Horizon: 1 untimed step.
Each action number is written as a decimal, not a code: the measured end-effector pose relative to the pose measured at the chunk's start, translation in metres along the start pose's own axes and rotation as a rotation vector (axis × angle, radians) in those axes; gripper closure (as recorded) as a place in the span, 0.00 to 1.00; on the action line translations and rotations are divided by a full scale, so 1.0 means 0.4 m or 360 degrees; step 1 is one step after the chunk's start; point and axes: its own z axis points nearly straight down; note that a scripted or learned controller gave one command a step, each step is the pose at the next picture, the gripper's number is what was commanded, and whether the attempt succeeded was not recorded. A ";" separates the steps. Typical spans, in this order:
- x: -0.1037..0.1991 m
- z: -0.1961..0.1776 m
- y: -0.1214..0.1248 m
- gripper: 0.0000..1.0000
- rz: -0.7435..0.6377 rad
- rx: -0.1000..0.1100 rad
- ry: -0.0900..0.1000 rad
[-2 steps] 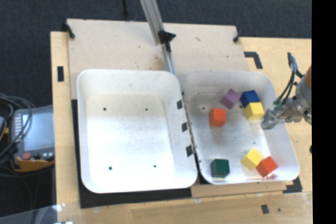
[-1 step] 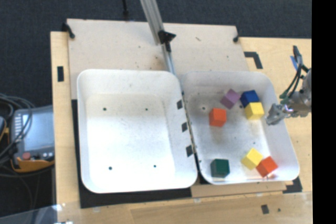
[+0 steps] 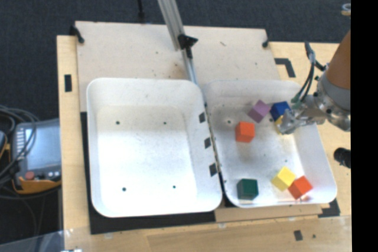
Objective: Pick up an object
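Two shallow white bins sit side by side on the pale wooden worktop point(image 3: 68, 127). The left bin point(image 3: 147, 147) shows bare white floor with a few dark dots. The right bin point(image 3: 307, 153) holds all the blocks.

The arm point(image 3: 338, 82) reaches in from the right, and its gripper point(image 3: 286, 124) sits low over the upper right part of that bin. Whether the jaws are parted or closed cannot be told (the metal parts blur together at the tip).

A blue block point(image 3: 279, 110) lies right at the gripper, touching or nearly touching it, with a bit of yellow peeking out just beneath. A purple block point(image 3: 258, 111) sits just beside the blue one on its left, tilted on a corner. An orange block point(image 3: 245, 131) lies a little lower and further left, apart from the others.

Along the bin's near edge rest a dark green block point(image 3: 247, 188) close to the wall between the bins, and a yellow block point(image 3: 284, 177) touching a red-orange block point(image 3: 300, 186) toward the right corner.

A slanted metal rail point(image 3: 165, 0) runs from the top down to the gap between the bins. At the far left, a grey device point(image 3: 36, 147) with cables sits off the worktop.
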 end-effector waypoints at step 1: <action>0.105 0.015 0.022 1.00 0.0003 0.0006 0.0000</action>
